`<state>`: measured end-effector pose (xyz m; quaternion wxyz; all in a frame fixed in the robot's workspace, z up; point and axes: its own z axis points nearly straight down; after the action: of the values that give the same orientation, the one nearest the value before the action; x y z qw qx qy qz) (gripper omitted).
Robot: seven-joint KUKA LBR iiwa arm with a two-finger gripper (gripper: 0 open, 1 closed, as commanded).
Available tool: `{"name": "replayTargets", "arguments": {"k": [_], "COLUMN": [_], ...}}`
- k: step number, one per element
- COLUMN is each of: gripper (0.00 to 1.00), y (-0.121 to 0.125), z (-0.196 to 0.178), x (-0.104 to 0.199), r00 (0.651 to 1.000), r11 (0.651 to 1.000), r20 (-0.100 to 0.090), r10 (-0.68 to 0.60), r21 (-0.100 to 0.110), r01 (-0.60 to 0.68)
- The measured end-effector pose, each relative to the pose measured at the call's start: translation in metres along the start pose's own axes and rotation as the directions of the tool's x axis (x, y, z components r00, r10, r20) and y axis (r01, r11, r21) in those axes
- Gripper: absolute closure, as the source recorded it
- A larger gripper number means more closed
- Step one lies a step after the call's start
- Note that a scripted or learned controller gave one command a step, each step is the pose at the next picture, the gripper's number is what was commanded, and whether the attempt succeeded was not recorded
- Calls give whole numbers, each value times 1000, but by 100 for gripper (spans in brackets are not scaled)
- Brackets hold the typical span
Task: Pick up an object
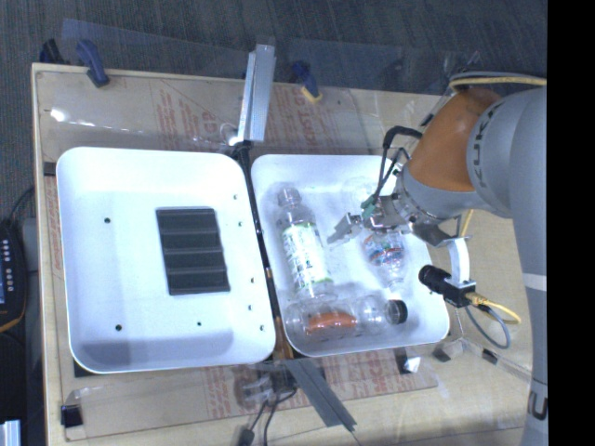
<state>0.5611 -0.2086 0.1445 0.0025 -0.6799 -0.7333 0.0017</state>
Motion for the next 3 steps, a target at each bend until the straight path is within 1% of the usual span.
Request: {"name": "replayTargets", "arguments": {"k": [1,2,3], "gripper": [0,0,0], "y": [3,12,26], "z": [-29,-16,0], "x": [-2,-3,-3], "r00": [1000,999,995], "r11": [1000,999,995], "r20": [1,2,3], "r10": [-18,-38,-102], "r21": [-5,-6,-7], "r01": [18,38,102]}}
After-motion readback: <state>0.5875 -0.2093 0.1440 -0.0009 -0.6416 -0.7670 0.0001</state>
